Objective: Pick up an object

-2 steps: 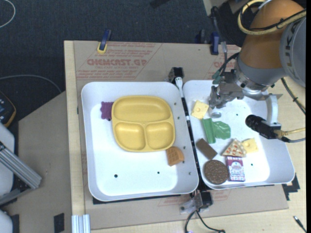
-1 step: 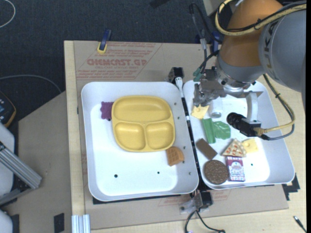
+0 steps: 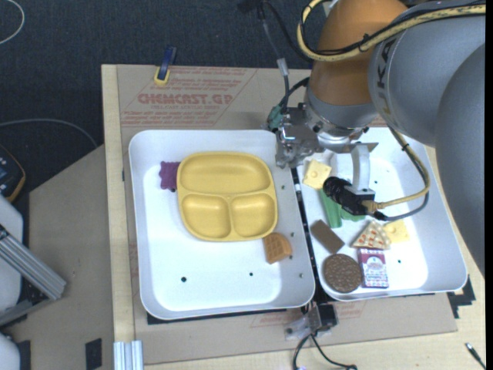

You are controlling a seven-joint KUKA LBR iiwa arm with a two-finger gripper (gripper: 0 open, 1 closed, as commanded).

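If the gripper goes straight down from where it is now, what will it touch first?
Probably the yellow cheese piece in the right bin, which lies just under the gripper. Depth is hard to judge from above; it could instead meet the bins' shared rim beside the cheese.

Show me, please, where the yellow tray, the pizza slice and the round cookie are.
yellow tray point(image 3: 227, 174): camera view, large top compartment.
pizza slice point(image 3: 372, 237): camera view, middle of topping.
round cookie point(image 3: 341, 272): camera view, centre of disc.

Red "CHEMCAST GP" print on brown board point(image 3: 192, 91) behind bins.
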